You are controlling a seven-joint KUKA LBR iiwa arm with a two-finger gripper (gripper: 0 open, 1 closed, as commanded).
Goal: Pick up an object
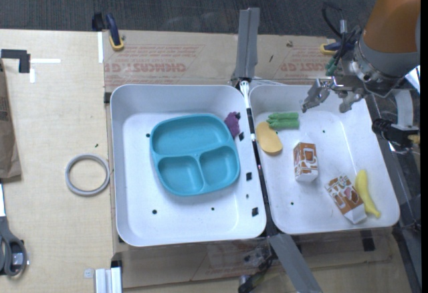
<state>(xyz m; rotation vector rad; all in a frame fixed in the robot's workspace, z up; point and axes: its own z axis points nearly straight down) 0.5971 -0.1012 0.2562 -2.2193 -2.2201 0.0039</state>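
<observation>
Hanging open-fingered and holding nothing above the right bin's (384, 171) far edge, the claw (330, 99) has the green object (284, 120) nearest, just leftward and nearer the camera, its long axis crosswise.

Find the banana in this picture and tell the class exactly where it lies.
The banana lies in the right bin, near its front right corner, right beside a small carton on its left.
</observation>
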